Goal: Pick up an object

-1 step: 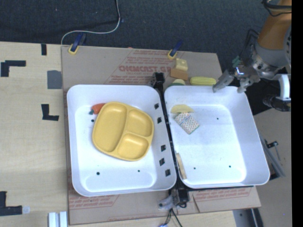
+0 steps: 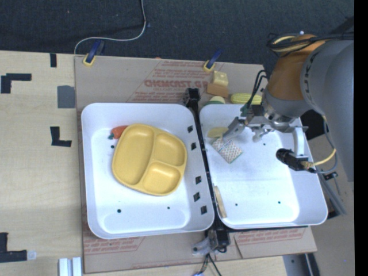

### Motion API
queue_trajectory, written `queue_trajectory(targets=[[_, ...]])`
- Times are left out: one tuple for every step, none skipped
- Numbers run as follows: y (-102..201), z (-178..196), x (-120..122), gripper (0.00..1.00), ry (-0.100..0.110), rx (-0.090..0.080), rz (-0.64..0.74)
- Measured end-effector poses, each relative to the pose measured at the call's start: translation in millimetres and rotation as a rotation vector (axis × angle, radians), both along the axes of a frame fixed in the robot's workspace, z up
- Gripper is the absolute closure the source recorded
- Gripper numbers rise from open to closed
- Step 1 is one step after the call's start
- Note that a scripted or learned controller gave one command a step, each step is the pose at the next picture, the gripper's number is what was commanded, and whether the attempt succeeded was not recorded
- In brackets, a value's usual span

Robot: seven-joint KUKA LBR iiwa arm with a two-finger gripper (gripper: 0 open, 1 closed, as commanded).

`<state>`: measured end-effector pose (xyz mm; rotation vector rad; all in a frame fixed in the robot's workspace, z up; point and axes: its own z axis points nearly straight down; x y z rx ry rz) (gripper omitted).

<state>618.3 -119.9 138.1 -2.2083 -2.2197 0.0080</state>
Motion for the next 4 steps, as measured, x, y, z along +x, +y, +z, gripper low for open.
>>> queue_trajectory(targets=[[20, -57, 51, 0.0, -0.009, -0.006, 0.0], [16, -54, 50, 0.0, -0.01, -0.006, -0.004], [17, -42, 51, 1.0, -0.015, -0.006, -0.003], [17, -42, 51, 0.0, -0.014, -0.007, -0.003]])
